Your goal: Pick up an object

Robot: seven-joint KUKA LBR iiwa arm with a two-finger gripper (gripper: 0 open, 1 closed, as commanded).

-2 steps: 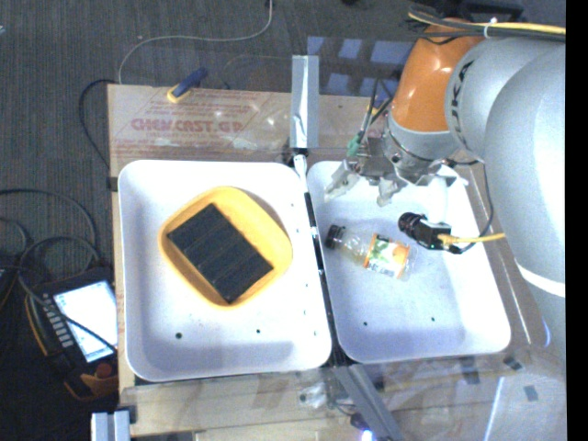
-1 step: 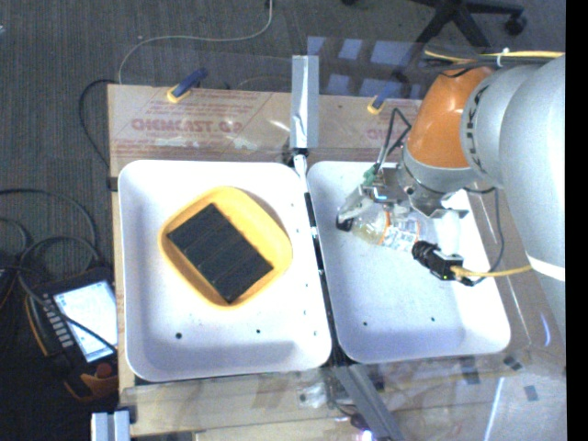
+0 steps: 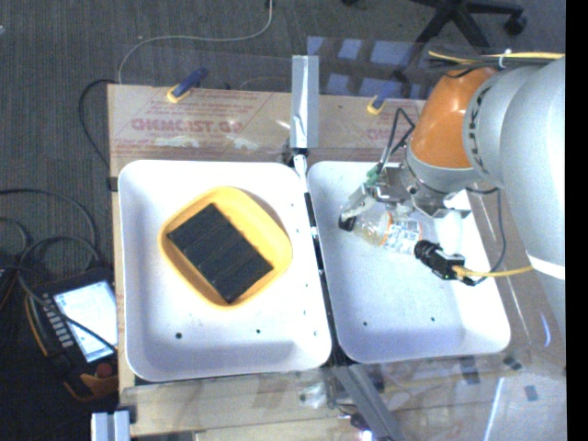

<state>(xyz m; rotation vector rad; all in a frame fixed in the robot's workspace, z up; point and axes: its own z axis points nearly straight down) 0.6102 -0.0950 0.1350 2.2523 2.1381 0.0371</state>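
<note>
From the camera view above the bench, my gripper [image 3: 384, 211] hangs low over the right bin [image 3: 418, 338], in its far half and nearer the wall it shares with the other bin than its outer wall. I cannot tell whether my hand is apart or together; my wrist and its orange band cover it from above.

The clear plastic item [image 3: 393, 235], crinkled and with a little red and blue print, lies directly under and just beside my hand. It slants from a dark end towards the shared wall out to my cable side. Whether I am touching it I cannot tell.

The bin's far rim is near behind my hand. The shared wall is close beside the item's dark end, with a narrow strip of floor between. On the camera's side of my hand the white floor runs open to the near rim, and this is the widest free stretch. My own arm covers the outer side.

Past the shared wall, well apart from my hand, the left bin [image 3: 138, 274] holds a yellow dish [image 3: 272, 231] with a black ribbed slab [image 3: 220, 253] lying on it. White floor rings the dish.
</note>
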